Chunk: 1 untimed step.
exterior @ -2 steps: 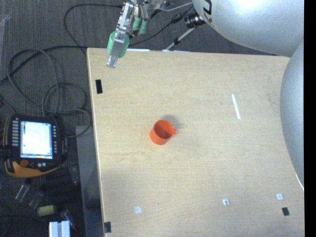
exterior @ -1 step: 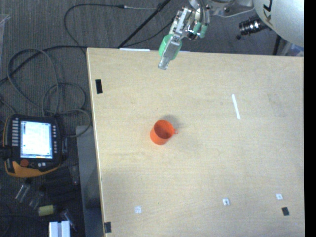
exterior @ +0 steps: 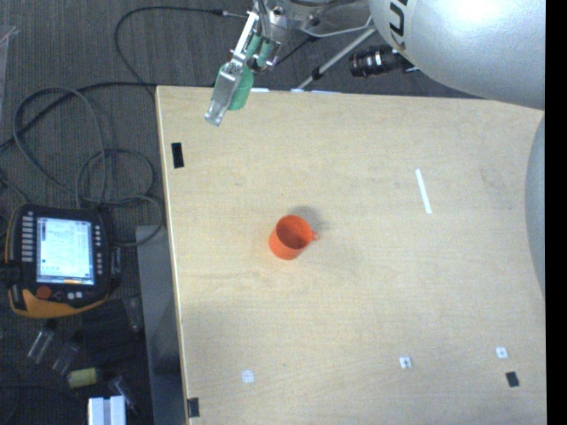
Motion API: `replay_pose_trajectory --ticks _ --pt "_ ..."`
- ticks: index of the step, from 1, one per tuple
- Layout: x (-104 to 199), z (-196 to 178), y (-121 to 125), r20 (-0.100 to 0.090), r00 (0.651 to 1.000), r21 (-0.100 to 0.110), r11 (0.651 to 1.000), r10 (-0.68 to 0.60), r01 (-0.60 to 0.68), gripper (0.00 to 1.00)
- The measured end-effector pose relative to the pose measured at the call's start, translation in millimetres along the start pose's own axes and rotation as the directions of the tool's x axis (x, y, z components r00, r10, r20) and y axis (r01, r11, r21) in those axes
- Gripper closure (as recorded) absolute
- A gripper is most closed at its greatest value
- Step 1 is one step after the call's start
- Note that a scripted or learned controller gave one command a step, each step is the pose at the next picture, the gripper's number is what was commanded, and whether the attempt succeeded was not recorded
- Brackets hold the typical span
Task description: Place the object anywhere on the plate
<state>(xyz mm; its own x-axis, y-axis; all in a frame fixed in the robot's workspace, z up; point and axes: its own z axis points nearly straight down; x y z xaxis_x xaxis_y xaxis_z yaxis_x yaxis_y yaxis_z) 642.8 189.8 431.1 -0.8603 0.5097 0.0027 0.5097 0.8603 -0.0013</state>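
A small orange cup [exterior: 290, 236] stands upright near the middle of the tan board [exterior: 372, 308], its handle pointing right. My gripper [exterior: 227, 98] hangs over the board's far left corner, well up and to the left of the cup, tilted down toward the left. A green piece [exterior: 241, 92] lies along the gripper's tip; I cannot tell whether it is a held object or part of the gripper. The big grey arm [exterior: 461, 25] fills the top right.
A thin white strip [exterior: 423, 190] lies on the board to the right of the cup. Small black and white markers sit near the board's edges. Off the left edge, a teach pendant [exterior: 60, 255] and cables [exterior: 80, 140] lie on the dark floor.
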Motion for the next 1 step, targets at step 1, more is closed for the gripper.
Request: replay_pose_trajectory --ticks 1 --pt "-28.2 -0.2 -76.6 0.002 0.899 0.003 0.899 0.438 -0.438 1.0"
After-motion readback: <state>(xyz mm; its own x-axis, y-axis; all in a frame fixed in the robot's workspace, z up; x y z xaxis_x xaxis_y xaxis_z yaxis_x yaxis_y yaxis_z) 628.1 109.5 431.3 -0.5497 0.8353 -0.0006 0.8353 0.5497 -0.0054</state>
